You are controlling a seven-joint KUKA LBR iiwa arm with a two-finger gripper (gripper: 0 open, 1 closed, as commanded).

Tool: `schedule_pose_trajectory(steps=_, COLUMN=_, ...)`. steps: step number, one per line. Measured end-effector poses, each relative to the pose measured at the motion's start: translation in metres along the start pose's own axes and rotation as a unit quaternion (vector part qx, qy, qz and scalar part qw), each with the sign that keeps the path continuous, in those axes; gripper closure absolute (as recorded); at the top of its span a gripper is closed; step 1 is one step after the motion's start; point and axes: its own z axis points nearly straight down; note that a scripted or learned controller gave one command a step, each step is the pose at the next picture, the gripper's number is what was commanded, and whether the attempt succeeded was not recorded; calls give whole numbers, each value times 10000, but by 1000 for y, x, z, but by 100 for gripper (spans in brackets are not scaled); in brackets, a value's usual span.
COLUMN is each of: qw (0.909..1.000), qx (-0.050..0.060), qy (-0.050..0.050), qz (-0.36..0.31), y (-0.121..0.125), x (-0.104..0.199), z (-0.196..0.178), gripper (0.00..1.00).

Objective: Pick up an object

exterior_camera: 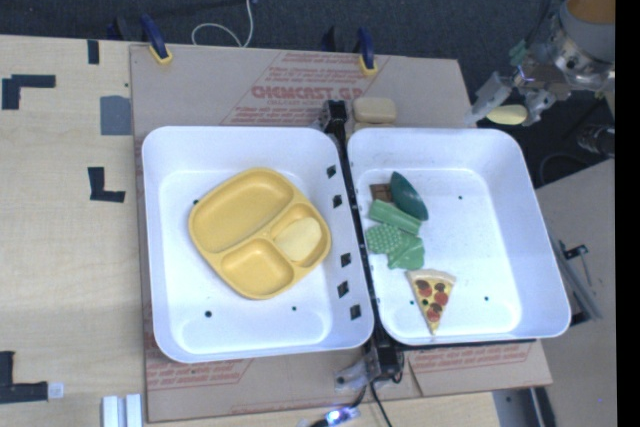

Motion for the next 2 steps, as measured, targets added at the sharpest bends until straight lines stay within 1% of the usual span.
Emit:
schedule_pose_trajectory(steps=1, qw=10000, qx=64, qy=26, qz=-29, y=12, x=83, z=173, gripper=0)
schedule_pose_trajectory(steps=2, qw=10000, qx=15, qy=6, qz=-12, y=15, x=79, z=154, gripper=100)
